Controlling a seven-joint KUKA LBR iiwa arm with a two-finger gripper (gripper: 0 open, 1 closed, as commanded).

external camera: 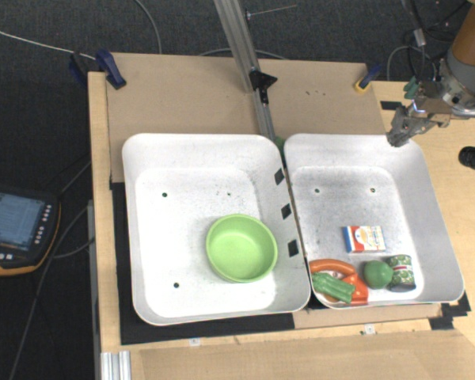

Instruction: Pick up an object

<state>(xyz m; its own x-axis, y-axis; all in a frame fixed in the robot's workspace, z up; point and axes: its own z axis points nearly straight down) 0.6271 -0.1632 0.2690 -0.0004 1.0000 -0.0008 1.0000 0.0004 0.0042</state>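
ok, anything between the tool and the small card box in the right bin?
Nothing visible. The tool sits at the right bin's far right corner; the card box lies on bare floor nearer the front. The green ball and the other items sit beyond it, at the front edge.

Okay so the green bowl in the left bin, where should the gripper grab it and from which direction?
Probably by the rim. The green bowl sits upright and open-mouthed, alone in the left bin, so a descent from straight above with one finger inside and one outside the wall looks best. The gripper hangs over the right bin's far corner, so the rim nearest that side may be the easiest to reach.
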